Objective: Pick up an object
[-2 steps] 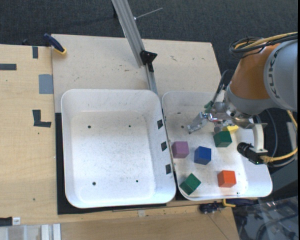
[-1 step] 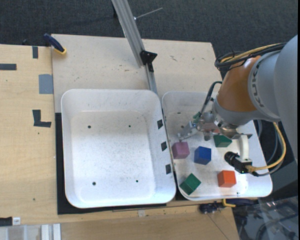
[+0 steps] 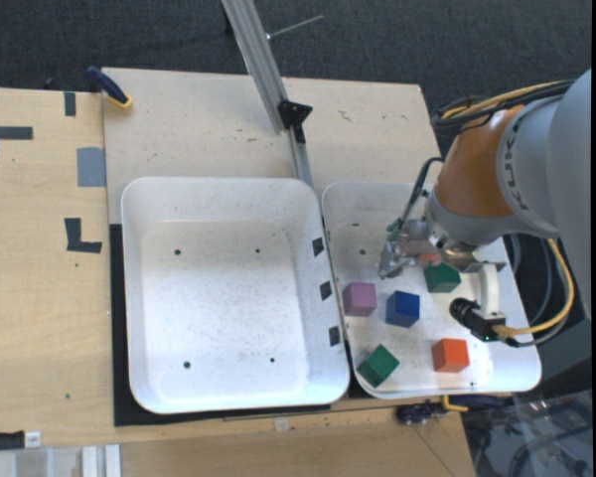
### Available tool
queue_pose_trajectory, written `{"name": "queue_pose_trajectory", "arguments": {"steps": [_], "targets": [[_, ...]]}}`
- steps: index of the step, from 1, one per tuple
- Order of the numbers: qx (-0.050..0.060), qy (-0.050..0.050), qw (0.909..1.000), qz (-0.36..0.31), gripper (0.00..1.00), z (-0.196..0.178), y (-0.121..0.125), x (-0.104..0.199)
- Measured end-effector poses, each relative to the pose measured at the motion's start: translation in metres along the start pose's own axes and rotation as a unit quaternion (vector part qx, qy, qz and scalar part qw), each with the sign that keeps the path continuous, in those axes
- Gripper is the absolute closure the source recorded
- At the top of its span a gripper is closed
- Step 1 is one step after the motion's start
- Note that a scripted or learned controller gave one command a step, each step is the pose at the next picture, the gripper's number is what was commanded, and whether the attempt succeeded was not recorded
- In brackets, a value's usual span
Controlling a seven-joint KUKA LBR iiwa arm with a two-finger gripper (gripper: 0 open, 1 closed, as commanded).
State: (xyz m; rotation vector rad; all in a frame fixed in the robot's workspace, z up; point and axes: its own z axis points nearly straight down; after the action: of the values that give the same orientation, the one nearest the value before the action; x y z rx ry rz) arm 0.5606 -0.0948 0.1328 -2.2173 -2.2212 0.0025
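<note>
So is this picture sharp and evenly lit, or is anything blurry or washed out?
In the camera view the light is soft and even: the left bin is bright white without strong glare, and the blocks, such as the blue one, cast only faint shadows. The blocks look reasonably crisp; the gripper is small and slightly smeared, and the arm nearest the lens looks soft.

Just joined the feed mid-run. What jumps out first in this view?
The grey arm with its orange band dominates the right side, its gripper down in the right bin. Beneath it lie coloured blocks: purple cube, blue cube, orange cube and two green ones.
</note>
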Motion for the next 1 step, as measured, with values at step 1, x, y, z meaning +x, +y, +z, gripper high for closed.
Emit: {"name": "queue_pose_trajectory", "arguments": {"steps": [1], "targets": [[-0.004,-0.001,1.0000,0.001,1.00,-0.0562,0.0014,-0.0100]]}}
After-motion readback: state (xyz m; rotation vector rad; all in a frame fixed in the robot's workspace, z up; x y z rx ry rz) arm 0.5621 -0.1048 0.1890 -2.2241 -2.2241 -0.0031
